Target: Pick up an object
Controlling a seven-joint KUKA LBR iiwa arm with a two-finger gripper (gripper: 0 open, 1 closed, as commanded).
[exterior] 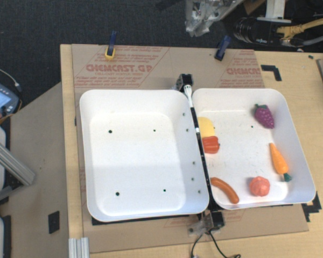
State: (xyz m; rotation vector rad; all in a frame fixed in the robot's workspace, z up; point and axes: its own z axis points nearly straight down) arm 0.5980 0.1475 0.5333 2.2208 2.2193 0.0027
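The toys lie in the right bin. A purple grape bunch sits near the far right corner. An orange carrot lies by the right wall, with its green end pointing to the near side. A pink round fruit sits near the front wall, just beside the carrot's green end. An orange sausage lies in the near left corner. A red pepper rests against the left wall, and a yellow fruit touches it on the far side. The left bin sits right beside the right one. The gripper hangs high up past the far edge of the bench, well apart from the toys. It has no toy in it. I cannot tell how its jaws stand.
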